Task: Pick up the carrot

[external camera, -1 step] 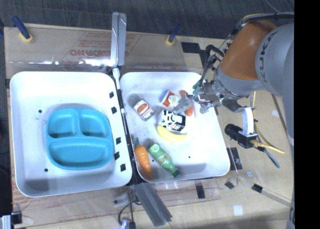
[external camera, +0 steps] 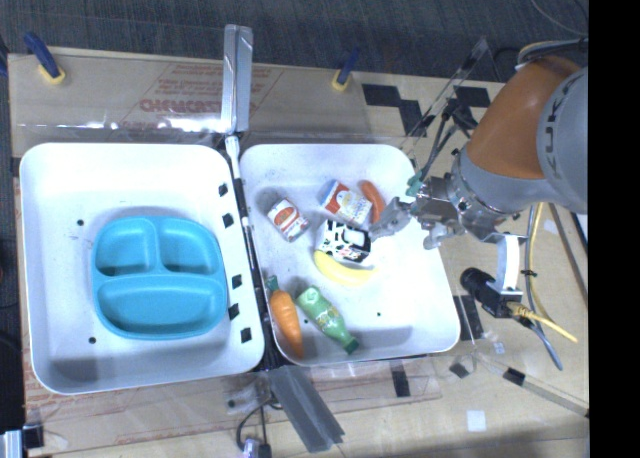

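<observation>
The carrot [external camera: 287, 319], orange with a green top, lies at the front left of the right bin [external camera: 420, 331], close to its left wall. A green bottle [external camera: 326, 318] lies just to its right. My gripper [external camera: 393, 218] hangs over the right middle of this bin, beside a black-and-white carton [external camera: 345, 241]. It is well away from the carrot, up and to the right of it. I see nothing held in it.
Near the gripper are a banana [external camera: 340, 269], a red-and-white box [external camera: 346, 204], a reddish sausage [external camera: 372, 195] and a small can [external camera: 287, 219]. The left bin [external camera: 50, 346] holds a blue divided tray [external camera: 160, 277]. Cables and clamps sit off the bench's right side.
</observation>
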`<state>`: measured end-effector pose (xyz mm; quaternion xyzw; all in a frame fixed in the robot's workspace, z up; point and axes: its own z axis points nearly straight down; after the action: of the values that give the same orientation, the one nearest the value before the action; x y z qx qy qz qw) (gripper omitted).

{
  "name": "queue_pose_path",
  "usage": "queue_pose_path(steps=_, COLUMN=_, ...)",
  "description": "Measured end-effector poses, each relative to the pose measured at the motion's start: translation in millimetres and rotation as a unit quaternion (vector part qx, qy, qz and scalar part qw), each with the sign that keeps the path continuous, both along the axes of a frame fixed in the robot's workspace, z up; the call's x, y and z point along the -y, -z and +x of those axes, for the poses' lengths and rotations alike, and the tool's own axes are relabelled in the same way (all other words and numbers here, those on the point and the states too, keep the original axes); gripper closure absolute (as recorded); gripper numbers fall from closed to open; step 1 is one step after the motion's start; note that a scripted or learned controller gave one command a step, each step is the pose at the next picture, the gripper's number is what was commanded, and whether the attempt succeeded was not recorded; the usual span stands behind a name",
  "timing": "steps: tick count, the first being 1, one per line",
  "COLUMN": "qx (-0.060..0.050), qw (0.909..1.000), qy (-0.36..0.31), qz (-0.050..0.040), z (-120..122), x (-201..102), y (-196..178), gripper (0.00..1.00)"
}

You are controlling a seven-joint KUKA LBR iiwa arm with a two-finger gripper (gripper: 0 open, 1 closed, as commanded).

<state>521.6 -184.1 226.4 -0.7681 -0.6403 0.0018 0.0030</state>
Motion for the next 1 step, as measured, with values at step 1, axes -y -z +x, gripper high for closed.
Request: queue_pose_path(steps=1, qx=0.002, qw=0.9999, qy=-0.013, qz=-0.0007, z=45.1, x=-49.4, y=-76.6, gripper=0.0)
